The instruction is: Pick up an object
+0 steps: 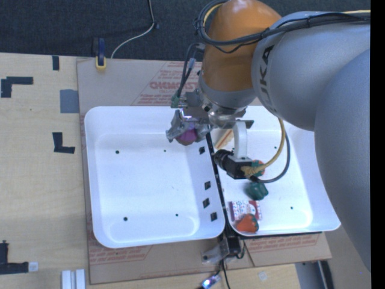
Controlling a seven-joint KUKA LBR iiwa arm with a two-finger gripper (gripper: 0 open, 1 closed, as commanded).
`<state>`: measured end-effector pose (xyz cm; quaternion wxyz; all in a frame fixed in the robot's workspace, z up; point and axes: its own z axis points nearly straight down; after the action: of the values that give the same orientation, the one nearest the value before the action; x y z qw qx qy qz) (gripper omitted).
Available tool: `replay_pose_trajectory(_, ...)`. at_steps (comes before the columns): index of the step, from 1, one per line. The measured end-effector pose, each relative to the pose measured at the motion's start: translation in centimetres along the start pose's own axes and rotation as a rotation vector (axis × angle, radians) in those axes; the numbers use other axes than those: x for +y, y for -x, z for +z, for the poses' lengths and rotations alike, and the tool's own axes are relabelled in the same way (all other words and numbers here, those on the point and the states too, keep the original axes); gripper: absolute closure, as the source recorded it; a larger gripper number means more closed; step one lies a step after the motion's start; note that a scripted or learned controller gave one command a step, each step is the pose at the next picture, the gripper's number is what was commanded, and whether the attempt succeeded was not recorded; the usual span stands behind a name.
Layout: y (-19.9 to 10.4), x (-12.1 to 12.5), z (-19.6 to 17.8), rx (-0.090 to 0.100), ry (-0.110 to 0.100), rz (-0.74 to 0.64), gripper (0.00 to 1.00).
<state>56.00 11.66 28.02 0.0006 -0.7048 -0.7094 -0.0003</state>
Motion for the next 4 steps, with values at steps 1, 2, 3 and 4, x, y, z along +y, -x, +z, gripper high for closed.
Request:
replay_pose_trajectory(1,9.0,-3.7,-4.6,-0.004,0.003,0.014,1.00)
replay_pose_trajectory(2,6.1,0.9,-5.3,-0.002,0.002,0.003,1.00)
replay_pose_trajectory(3,4.4,-4.9,-4.4,-0.002,-0.005,0.005,1.00)
replay_pose_trajectory(4,5.1,-3.5,-7.9,-0.002,0.002,0.005,1.00)
